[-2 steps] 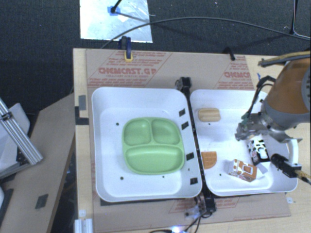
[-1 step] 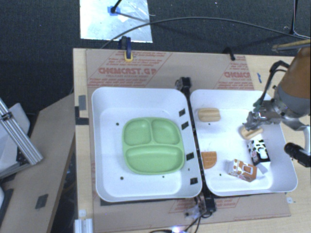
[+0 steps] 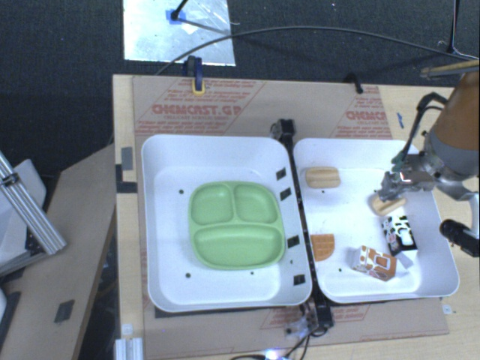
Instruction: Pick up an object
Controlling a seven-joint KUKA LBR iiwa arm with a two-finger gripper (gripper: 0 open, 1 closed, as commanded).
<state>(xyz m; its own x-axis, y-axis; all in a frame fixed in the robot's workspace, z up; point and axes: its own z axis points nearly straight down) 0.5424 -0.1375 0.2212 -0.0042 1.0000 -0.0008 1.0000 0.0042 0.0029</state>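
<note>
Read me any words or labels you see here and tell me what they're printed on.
"CHEMCAST GP" in red, on the brown sheet under the bins, left of centre.
The same red print repeats at the sheet's right, too faint to read.
Brown-and-white carton and black-and-white carton: patterns, no readable text.

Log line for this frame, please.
phase: reaching | claw: low over tan piece, right bin | grasp: unconfirmed | green tray: left bin
</note>
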